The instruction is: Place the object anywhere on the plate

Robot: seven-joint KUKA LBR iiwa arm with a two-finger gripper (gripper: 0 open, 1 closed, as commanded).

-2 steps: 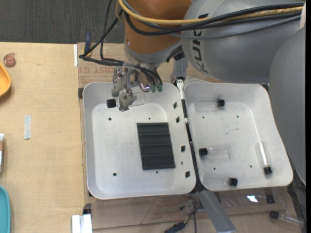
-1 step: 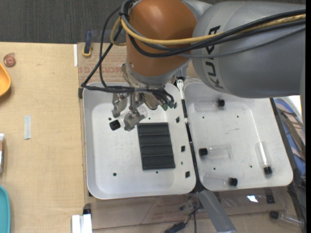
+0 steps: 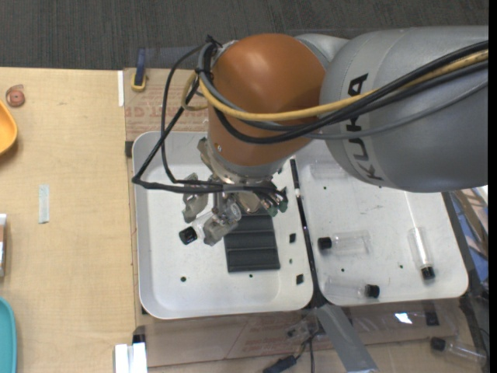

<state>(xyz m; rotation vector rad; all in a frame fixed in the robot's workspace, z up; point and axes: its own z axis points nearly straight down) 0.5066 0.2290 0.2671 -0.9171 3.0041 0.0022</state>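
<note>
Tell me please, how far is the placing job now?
Nothing looks placed yet. In hand: the arm's gripper hangs low over the left bin, beside a dark ribbed block. Left: whether it holds anything cannot be told; no plate can be made out in either bin.

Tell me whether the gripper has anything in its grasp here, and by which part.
It cannot be told. The gripper hangs low in the left bin above a dark ribbed block, but the arm's wrist hides the fingertips.

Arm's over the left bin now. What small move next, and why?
Probably lift slightly for a clearer look. The gripper sits low in the left bin, at the top edge of a dark ribbed block, and the arm covers much of the bin. No plate can be made out there, so a placing spot is unconfirmed.
</note>
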